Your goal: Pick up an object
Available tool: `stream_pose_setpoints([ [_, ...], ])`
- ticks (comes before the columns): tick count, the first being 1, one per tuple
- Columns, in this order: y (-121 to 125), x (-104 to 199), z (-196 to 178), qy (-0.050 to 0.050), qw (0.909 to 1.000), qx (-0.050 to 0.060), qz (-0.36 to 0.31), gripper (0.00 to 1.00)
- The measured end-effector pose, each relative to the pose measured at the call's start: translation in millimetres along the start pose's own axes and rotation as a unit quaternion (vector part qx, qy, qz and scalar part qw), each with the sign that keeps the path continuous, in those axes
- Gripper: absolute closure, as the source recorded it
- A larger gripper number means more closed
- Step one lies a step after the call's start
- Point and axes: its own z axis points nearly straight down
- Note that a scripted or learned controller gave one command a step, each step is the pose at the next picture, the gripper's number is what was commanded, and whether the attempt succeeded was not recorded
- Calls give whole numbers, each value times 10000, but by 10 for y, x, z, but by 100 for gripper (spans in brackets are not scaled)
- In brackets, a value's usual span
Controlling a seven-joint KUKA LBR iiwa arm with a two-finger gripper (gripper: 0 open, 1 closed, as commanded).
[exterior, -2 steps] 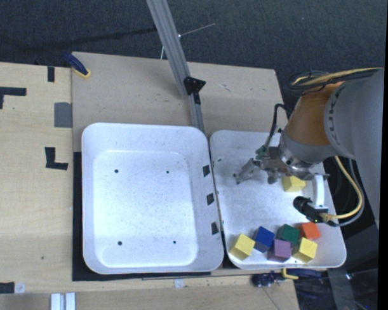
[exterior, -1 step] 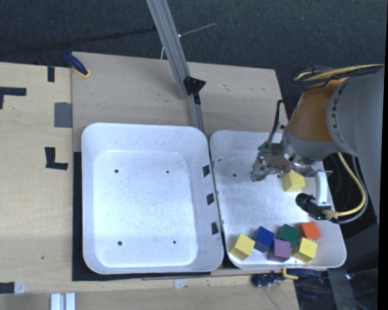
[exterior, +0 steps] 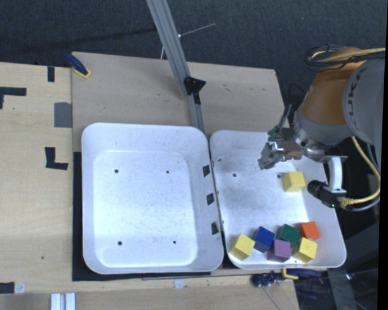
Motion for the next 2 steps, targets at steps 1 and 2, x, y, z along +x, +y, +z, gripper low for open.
stream_pose_setpoints([
  [1, 79, -61, -586, -5, 10000, -4, 3, 100],
  [2, 81, -58, -625, 0, 10000, 29, 5, 100],
])
